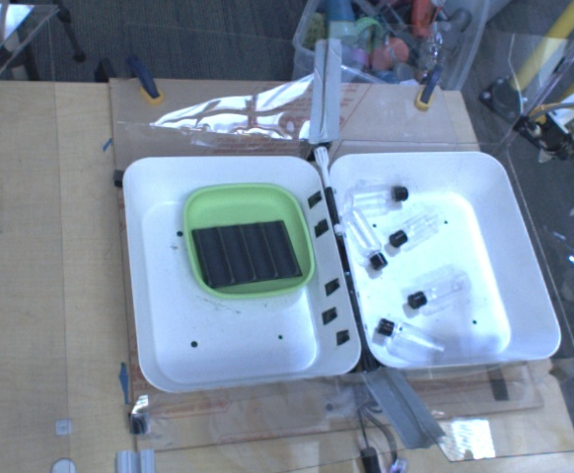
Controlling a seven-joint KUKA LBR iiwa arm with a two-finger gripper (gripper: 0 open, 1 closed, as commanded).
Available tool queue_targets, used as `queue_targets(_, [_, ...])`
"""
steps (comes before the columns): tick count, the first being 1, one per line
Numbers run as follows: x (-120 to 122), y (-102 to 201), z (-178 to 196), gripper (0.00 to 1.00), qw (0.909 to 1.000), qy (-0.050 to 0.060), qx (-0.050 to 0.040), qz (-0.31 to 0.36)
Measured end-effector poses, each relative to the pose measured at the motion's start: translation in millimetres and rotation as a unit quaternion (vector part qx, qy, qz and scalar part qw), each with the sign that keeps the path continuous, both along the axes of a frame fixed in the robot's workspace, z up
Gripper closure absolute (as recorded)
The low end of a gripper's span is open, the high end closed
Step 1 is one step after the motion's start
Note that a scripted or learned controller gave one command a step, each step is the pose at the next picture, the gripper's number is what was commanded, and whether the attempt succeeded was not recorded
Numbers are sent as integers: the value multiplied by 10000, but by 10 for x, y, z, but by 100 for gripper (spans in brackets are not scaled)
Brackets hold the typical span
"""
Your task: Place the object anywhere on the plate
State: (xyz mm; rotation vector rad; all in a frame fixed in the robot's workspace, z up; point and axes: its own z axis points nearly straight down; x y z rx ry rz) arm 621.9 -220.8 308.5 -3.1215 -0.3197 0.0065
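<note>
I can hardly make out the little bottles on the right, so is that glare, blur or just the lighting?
Camera view: the clear vials with black caps lie on the glossy right bin, nearly vanishing against white; light is soft and even, shadows faint; the foil sheet behind the bins glares brightly; the green plate holding a dark ridged block reads sharply; the whole picture is slightly soft.

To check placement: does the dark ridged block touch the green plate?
Touching. The camera view shows the dark ridged block lying flat inside the green plate.
</note>
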Motion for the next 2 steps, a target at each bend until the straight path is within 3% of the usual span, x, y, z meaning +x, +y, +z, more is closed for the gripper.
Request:
queue_targets(1, [16, -2, -584, 0, 9999, 2, 2, 122])
queue_targets(2, [-192, -19, 941, 0, 10000, -21, -13, 3])
